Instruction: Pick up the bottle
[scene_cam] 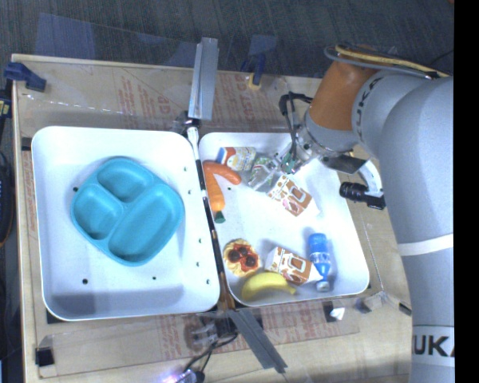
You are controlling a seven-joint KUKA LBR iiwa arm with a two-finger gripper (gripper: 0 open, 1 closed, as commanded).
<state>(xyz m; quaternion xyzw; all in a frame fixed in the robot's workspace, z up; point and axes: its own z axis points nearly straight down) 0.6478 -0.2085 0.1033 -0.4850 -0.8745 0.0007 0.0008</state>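
Camera view: left white bin (56, 294) holds a blue three-compartment plastic plate (126, 208). Right white bin (353, 254) has an orange carrot (215, 188), mini pizza (241, 255), yellow banana (265, 286) and two patterned cartons (290, 195). Small blue-capped plastic bottle (320, 258) lies near right wall, untouched. Gripper (289, 161) low at bin's top edge over crinkled wrappers; finger state cannot tell.

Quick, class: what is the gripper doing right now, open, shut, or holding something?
Gripper: low in the right bin's far end among packets; open or shut cannot be told. The bottle lies apart, near the front.
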